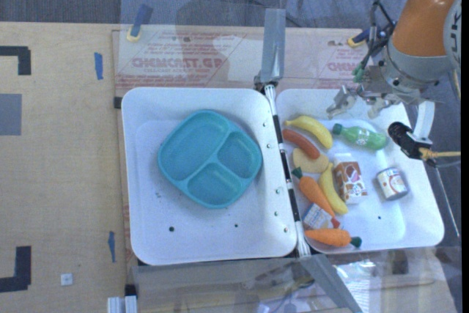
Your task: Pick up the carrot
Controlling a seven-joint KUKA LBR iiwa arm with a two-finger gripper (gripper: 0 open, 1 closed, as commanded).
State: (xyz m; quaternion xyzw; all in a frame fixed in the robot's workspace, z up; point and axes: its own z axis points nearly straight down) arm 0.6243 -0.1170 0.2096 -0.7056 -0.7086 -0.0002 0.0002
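Observation:
Two orange carrots lie in the right bin (421,227). One carrot (316,191) slants along the bin's left side with its green top pointing up-left. The other carrot (328,237) lies flat near the front edge, green end to the right. My gripper (359,105) hovers over the bin's back edge, above a green bottle (360,135), well behind both carrots. Its fingers are spread open with nothing between them.
Crowding the carrots are a banana (311,129), a red sausage (302,144), a second banana (330,193), a red-and-white carton (350,181), a small can (392,183) and a small packet (316,216). A blue divided plate (210,157) sits in the left bin (146,231).

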